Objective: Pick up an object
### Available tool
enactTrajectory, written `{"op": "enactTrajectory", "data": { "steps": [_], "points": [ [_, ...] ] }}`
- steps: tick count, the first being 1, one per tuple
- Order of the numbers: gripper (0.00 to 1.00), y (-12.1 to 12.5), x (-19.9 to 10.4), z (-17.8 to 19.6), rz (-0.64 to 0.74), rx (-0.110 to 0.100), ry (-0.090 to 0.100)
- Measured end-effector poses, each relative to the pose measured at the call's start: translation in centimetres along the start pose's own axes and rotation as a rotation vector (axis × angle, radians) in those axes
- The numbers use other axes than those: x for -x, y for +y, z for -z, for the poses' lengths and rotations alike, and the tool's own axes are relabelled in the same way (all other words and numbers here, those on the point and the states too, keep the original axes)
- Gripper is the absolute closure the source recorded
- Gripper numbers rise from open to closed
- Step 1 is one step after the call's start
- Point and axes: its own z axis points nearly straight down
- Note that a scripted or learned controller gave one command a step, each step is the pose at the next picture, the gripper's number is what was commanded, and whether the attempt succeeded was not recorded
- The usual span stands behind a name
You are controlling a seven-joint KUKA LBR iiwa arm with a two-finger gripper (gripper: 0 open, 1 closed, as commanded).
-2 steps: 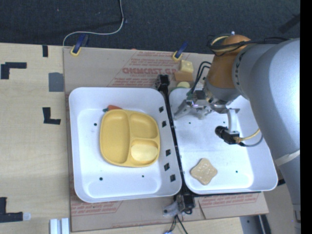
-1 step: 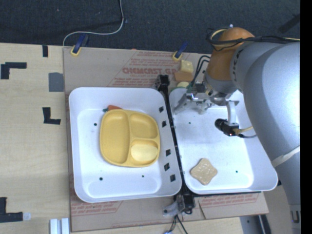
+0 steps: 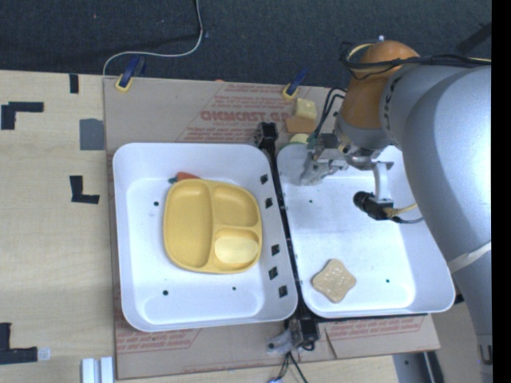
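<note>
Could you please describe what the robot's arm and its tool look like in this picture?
The arm is a thick, rounded, glossy grey body, with an orange band above the wrist. Thin dark cables loop over the orange section. The tool is a small grey metal piece. A black fitting with a cable sits beside it.

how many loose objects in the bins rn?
2, maybe more. Yellow divided tray fills the middle of the left bin; something orange-red peeks from under its top-left edge. Tan waffle-like piece lies near the front of the right bin. The arm may hide others.
</note>
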Motion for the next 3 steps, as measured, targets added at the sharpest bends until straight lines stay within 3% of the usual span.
{"op": "enactTrajectory", "data": {
  "steps": [1, 2, 3],
  "points": [
    [0.00, 0.0, 0.0, -0.1, 0.000, -0.001, 0.000],
    [0.00, -2.6, 0.0, -1.0, -0.002, 0.001, 0.001],
    [0.00, 0.0, 0.0, -1.0, 0.001, -0.006, -0.001]
  ]
}}
